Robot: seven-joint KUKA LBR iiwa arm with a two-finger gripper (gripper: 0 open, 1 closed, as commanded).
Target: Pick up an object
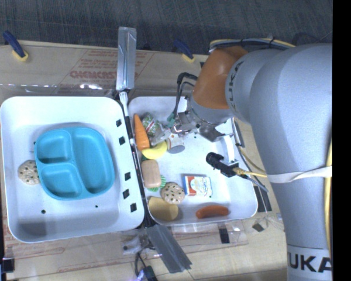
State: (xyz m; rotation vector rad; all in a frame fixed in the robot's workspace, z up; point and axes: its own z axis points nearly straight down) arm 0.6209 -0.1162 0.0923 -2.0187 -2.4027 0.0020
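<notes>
So the big grey arm (281,116) hangs over the right bin (245,201), its end effector (176,134) low at the bin's 10 o'clock, probably lining up a grab; can't tell its state. Smooth carrot (141,133) and banana (156,151) sit right there, bumpy cookie (172,192) at 6.

Grey arm (286,127) enters from the table's right edge, orange band (213,81) above the wrist. Wrist bends downward; claw (178,134) sits low, near the table's middle.
</notes>
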